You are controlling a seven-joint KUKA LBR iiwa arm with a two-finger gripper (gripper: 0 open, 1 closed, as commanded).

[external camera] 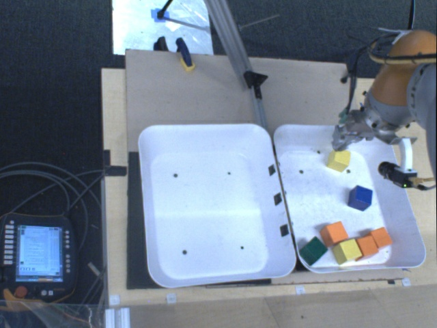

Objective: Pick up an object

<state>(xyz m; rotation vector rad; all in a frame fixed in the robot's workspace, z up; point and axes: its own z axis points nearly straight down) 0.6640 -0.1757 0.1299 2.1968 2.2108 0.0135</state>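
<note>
The grey arm point(399, 91), orange-banded, reaches in from the right, its jaws pointing down at the wrist's end.

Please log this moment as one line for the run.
gripper over yellow block, right bin | grasp unconfirmed | blue block apart

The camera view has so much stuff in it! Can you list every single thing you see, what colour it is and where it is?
bins: 2, white, side by side on the bench, left bin, right bin
yellow blocks: 2, one near the right bin's top, one in the pile at its bottom
blue block: 1, middle of the right bin
orange blocks: 3, bottom of the right bin
green block: 1, bottom left corner of the right bin
control pad: 1, dark with a lit screen, lower left
arm: 1, grey and orange, right side
hand: 1, just above the top yellow block
</note>
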